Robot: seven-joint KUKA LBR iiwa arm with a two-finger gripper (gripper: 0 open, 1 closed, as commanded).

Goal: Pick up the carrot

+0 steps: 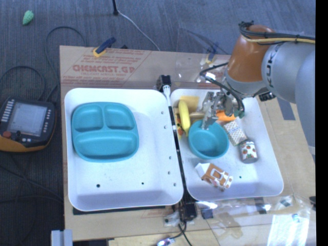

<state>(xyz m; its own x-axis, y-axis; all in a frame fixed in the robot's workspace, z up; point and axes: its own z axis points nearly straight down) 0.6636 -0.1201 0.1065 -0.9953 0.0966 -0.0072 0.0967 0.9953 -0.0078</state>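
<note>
The carrot is a small orange piece lying in the right bin, near its far side and just beyond the rim of a blue bowl. Only part of it is visible past the gripper's metal body. My gripper hangs low over the bin, right beside the carrot on its left and above the far rim of the bowl. The grey arm with its orange band reaches in from the upper right.
A yellow banana lies left of the bowl by the divider. A patterned box, a small speckled can and an orange-and-white packet crowd the right bin. A teal divided plate sits in the left bin.
</note>
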